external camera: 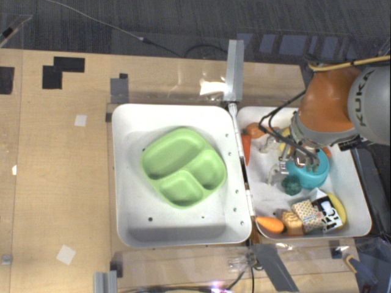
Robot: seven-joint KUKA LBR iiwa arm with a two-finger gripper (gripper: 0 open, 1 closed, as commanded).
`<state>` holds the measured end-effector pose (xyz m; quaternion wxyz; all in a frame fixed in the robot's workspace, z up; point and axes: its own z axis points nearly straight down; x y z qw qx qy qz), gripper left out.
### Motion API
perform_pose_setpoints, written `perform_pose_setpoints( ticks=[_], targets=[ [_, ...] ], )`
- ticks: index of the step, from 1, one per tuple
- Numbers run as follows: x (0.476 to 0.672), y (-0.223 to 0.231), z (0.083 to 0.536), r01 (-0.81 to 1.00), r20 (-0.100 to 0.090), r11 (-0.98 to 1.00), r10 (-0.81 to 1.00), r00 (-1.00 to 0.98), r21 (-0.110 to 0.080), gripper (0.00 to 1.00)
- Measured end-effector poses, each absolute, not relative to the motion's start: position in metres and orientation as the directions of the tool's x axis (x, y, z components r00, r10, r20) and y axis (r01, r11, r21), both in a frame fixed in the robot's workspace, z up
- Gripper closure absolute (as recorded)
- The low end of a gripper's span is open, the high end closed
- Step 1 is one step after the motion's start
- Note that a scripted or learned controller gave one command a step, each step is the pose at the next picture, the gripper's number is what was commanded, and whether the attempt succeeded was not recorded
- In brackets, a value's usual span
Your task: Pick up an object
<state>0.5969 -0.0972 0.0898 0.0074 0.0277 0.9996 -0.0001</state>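
Two bins sit on the desk; my gripper [300, 161] hangs in the right bin [360, 218] over the teal cup [307, 174]. Whether I grip anything, I cannot tell. I should centre on the cup's rim, descend vertically, avoiding the banana [336, 207].

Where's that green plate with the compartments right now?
The green plate lies alone in the left white bin, near its middle. The other bin, with the blue cup, carrot and the robot's gripper, is to its right.
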Motion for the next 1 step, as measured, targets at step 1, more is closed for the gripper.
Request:
perform_pose_setpoints(
  ticks=[1],
  targets=[
    [0.5804,-0.0926,0.0902,0.051,-0.016,0.999,0.051,-0.999,-0.001,0.0]
  ],
)
